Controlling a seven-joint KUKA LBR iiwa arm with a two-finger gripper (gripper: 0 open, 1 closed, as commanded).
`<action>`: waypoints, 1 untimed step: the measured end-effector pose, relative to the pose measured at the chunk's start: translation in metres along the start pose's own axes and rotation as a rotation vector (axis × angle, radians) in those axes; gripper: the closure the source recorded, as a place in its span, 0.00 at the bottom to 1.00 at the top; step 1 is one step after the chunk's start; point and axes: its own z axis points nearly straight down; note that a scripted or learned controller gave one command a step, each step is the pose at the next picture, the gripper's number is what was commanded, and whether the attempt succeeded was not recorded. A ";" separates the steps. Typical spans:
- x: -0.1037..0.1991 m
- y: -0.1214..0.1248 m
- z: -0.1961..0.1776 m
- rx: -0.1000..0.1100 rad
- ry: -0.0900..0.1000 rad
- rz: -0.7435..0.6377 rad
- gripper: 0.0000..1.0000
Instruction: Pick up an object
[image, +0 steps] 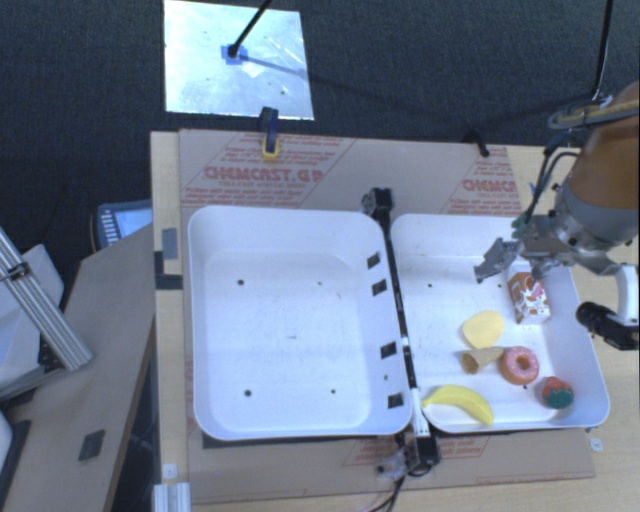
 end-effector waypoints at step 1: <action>0.025 0.054 0.156 0.000 0.001 -0.005 0.00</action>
